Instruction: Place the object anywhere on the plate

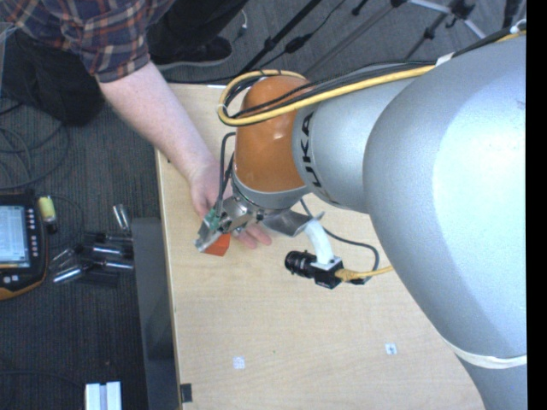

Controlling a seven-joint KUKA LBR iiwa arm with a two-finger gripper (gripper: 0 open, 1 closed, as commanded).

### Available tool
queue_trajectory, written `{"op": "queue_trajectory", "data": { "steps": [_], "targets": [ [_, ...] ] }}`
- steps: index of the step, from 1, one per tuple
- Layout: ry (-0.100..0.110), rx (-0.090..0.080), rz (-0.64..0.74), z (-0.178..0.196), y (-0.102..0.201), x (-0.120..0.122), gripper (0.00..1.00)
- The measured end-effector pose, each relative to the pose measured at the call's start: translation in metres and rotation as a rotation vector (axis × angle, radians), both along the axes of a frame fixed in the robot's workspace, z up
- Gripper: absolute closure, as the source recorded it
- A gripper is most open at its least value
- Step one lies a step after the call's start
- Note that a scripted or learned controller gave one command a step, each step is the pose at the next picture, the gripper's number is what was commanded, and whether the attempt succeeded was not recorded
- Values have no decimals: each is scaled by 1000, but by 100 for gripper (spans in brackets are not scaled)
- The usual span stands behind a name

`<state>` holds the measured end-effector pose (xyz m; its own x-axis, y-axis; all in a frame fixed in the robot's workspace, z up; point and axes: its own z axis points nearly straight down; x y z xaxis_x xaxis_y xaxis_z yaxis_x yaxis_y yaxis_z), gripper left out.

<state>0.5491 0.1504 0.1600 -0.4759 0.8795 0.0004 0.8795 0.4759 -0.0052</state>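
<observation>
My gripper (212,231) hangs low over the left part of the wooden bench top (282,340), below the orange band of the arm (269,139). A small orange-red object (220,245) sits right at the gripper's tip, touching or just under it. A person's hand (211,196) reaches in from the upper left and rests against the gripper and the object, hiding part of both. The large grey arm body (444,195) covers the right half of the view.
A black cylindrical part with a yellow cable (314,268) hangs beside the wrist. The bench's left edge (164,263) runs close to the gripper. Beyond that edge, a pendant (17,242) and metal tools (94,256) lie on the dark floor.
</observation>
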Motion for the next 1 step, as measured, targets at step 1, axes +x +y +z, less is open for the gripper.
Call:
{"op": "queue_trajectory", "data": {
  "steps": [1],
  "targets": [
    [2,-1,12,-51,32,16,100]
  ]
}}
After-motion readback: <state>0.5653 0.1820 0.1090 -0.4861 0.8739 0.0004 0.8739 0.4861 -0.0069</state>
